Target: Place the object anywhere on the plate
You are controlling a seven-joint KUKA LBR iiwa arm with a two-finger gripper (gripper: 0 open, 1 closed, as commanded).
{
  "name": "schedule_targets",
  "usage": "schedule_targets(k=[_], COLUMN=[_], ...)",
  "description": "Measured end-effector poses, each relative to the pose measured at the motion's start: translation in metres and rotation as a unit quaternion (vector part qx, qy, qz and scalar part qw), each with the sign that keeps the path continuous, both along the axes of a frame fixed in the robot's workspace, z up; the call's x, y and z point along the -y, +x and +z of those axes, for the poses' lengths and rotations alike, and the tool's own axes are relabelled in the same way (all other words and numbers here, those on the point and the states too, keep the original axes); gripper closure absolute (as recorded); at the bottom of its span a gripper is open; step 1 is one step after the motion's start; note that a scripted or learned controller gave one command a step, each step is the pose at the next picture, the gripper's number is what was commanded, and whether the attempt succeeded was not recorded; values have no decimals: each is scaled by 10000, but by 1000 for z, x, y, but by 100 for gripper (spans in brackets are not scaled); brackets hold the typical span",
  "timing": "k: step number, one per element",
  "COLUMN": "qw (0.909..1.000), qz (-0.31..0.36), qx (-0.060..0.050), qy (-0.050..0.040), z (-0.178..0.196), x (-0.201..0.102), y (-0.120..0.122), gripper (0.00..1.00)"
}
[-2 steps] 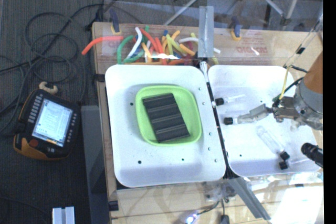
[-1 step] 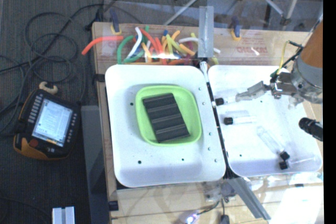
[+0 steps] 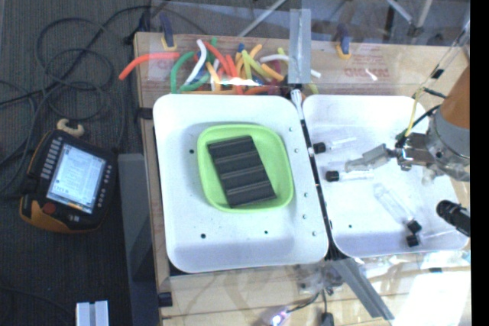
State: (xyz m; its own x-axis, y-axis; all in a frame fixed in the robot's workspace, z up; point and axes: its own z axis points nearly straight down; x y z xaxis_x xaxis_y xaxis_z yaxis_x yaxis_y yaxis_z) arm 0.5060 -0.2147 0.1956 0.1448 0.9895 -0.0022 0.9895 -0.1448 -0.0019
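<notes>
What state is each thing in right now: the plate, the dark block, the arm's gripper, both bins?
Green plate: flat in the left bin, loaded.
Dark ridged block: lying flat on the plate.
Gripper: over the right bin, nothing seen in it.
Left bin: holds the plate.
Right bin: a few small loose items.

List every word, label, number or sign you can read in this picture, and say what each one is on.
No text can be read.
Teach pendant on the floor at left: its lit screen shows lines, too small and blurred to read.
Wooden board behind the right bin: faint reddish printing, too blurred to read.
Green plate, dark grey block on it, and gripper: no lettering visible.
</notes>
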Motion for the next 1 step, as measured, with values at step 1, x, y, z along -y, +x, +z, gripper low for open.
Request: schedule_targets(k=[1], qw=[9998], qz=[-214], qx=[7], qy=[-4], z=[22], x=[5], y=[74], gripper=[0])
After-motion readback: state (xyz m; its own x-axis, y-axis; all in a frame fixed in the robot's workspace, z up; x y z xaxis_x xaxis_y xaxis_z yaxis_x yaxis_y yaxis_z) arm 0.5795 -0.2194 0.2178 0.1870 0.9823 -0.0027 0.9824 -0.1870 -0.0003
